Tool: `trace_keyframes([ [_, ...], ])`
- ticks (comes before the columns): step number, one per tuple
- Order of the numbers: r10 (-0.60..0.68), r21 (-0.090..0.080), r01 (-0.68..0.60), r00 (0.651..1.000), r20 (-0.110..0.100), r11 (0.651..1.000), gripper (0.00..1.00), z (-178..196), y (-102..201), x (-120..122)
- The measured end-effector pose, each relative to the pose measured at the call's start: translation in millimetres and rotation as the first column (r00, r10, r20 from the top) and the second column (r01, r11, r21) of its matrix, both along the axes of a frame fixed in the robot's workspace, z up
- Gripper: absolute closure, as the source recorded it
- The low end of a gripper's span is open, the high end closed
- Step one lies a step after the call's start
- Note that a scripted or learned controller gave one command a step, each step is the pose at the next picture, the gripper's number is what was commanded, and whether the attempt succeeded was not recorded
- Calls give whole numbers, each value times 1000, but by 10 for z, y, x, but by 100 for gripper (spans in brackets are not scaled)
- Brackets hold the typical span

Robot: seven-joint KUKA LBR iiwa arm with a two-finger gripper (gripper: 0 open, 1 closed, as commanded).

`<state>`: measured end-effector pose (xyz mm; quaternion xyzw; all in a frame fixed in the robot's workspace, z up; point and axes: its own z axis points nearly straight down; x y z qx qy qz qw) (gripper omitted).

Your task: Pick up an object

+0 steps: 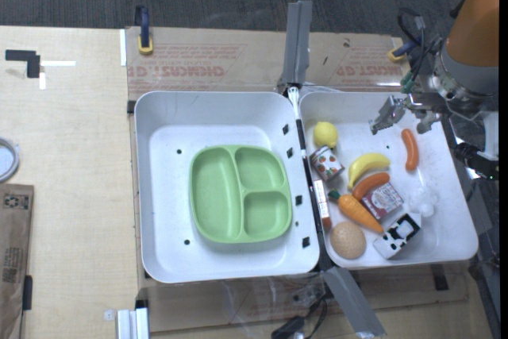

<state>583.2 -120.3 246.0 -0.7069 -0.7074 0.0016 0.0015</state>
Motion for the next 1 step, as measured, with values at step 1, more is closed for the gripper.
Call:
trace_keyframes([
  [1, 0, -1, 0, 1000, -1, 1000, 100, 82, -6, 3],
])
